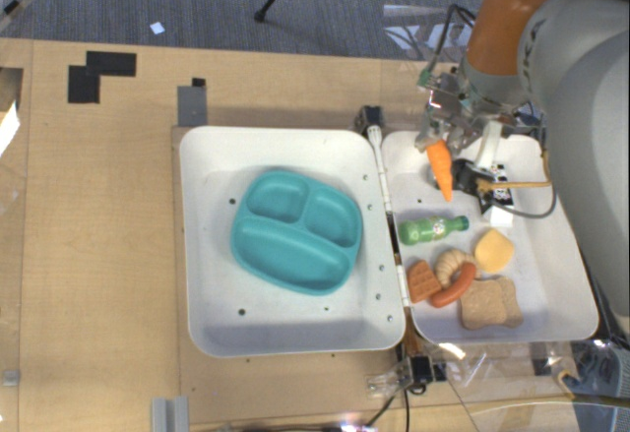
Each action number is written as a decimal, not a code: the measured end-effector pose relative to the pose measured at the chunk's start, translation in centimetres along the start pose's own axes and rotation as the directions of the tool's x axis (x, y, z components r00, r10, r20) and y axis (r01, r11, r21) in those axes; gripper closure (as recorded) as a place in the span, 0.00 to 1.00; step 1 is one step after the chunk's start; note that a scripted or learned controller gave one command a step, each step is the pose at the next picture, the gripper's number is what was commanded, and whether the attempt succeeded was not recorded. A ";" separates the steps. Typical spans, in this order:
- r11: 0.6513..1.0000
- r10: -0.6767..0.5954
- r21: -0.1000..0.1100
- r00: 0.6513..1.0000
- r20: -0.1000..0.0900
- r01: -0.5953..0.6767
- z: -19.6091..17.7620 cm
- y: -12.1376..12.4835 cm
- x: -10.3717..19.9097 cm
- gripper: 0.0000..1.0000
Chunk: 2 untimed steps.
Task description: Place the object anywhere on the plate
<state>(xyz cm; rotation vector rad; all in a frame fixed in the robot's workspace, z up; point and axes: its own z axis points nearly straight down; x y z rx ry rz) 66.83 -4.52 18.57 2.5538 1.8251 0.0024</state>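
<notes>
Between fingers [445, 147]: carrot [441, 167] upright, tip down

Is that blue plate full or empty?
Empty. All three compartments of the plate show bare teal; the toy food, like the carrot, sits in the right bin.

Arm [576, 56]: large, smooth, rounded housing in light grey, matte finish, bulking up the right side of the scene. Above the wrist sits a glossy orange band [502, 22], dome-topped, with a lighter highlight along its upper edge. Below the band, a short grey collar leads into a cluster of dark metal brackets and small fittings. Thin black cables [455, 27] loop out from the wrist on its left side. A white block with black and orange-yellow markings [492, 174] hangs at the lower end, with a dark cable trailing off it.
</notes>
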 end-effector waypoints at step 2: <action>0.999 -0.051 0.001 0.999 -0.003 0.051 -1.2 -4.1 7.8 0.00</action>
